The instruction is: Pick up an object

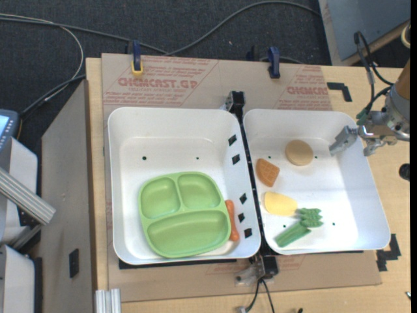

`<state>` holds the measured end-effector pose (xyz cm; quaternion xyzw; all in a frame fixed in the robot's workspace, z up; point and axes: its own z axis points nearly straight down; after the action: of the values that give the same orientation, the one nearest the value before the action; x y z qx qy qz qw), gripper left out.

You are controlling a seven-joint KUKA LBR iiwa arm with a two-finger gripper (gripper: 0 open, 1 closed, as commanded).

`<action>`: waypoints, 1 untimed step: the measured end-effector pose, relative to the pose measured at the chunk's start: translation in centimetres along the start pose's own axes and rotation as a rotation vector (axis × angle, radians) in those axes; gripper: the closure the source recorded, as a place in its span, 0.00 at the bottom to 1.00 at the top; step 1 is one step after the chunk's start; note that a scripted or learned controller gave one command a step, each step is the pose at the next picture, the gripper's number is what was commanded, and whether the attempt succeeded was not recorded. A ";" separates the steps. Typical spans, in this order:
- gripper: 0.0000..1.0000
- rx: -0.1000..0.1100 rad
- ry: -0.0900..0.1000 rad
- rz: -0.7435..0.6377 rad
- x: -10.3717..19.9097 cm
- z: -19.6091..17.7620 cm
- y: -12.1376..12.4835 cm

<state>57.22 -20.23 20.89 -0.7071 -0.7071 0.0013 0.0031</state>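
Nearest us, at about 5 o'clock in the right bin [365, 194], lies a green leafy toy vegetable [300, 225], and just beside it toward 11 o'clock a yellow piece [280, 203]. In the left bin [124, 175] a green divided plate [184, 212] fills the near half, with a small orange carrot [230, 219] at its 3 o'clock edge, against the bin wall. Further back in the right bin sit an orange-brown wedge [267, 171] and, at its 2 o'clock, a round tan disc [299, 152].

Farthest, at the bin's 2 o'clock rim, hangs our hand [357, 139]. We judge this the approach step: nothing is picked yet. The two grey fingers look spread apart and pinch nothing, touching no object that we can see. The tan disc lies nearest, toward 9 o'clock of the hand. Next we would need to travel over one object, centre on it, and descend.
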 end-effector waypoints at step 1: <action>0.00 -0.001 0.000 0.001 -0.1 4.5 -0.7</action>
<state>56.48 -20.33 16.37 -0.7073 -0.7069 0.0009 0.0028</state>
